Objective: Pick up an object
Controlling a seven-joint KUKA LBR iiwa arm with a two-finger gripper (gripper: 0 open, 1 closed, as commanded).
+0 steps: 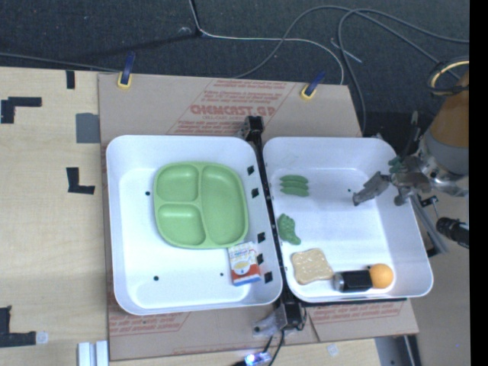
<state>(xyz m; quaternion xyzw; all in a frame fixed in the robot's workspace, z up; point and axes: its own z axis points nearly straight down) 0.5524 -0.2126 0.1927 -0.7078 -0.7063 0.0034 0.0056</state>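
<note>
The arm enters from the right, its end effector (381, 189) held low with fingers spread apart, gripping nothing.

Light wood bench (46, 227). Cardboard sheet (229, 105) lies on it. Two white bins (126, 204) sit side by side on the cardboard.

KUKA iiwa arm: visible appearance at the right edge of the camera view.

The arm (451, 139) shows a rounded orange band over a light grey wrist section. A thin yellowish cable loops above the orange part. Below the grey section sits a cluster of dark grey metal parts with small green details. The gripper (367, 193) is dull grey metal, one slim finger (371, 187) distinct. A black cylindrical fitting with a pale end lies under the wrist. Finer markings and screws are too blurred to read.
</note>
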